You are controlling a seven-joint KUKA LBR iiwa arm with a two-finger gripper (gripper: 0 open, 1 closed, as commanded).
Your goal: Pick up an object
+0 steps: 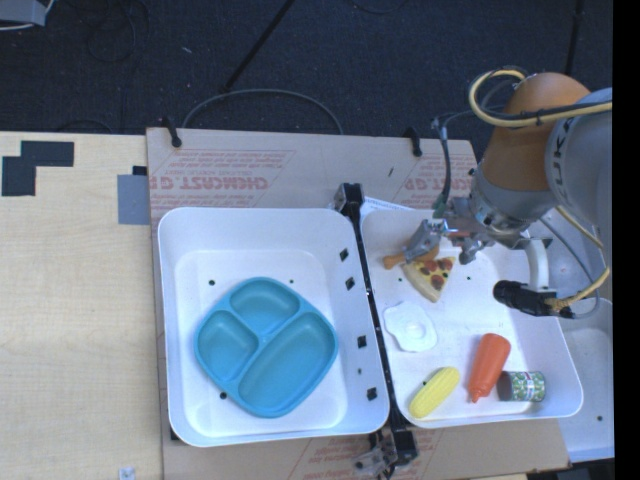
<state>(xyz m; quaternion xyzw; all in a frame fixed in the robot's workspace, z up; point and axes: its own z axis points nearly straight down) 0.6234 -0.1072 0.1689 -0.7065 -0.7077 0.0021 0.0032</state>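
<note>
The grey arm with its orange band reaches in from the right and the two-finger metal gripper [446, 244] hangs low over the far end of the right-hand white bin [560, 343], its fingers spread apart with nothing clamped between them. Right under those tips lies the toy pizza slice [432, 274], a tan wedge with red dots, its crust end towards the bin divider. That looks like the target, and the step in hand is the approach for the grasp. To do it well, I'd say the fingers want to straddle the narrow width of the wedge, not its length, and come down squarely before closing, because a flat piece like this slips out easily. Nearby in the same bin are a white fried-egg toy [411, 328], a yellow corn cob [434, 391], an orange carrot-shaped piece [487, 365] and a small green-labelled can [523, 385], all well apart from the tips. The left-hand white bin [190, 238] carries a blue divided plate [265, 346].
</note>
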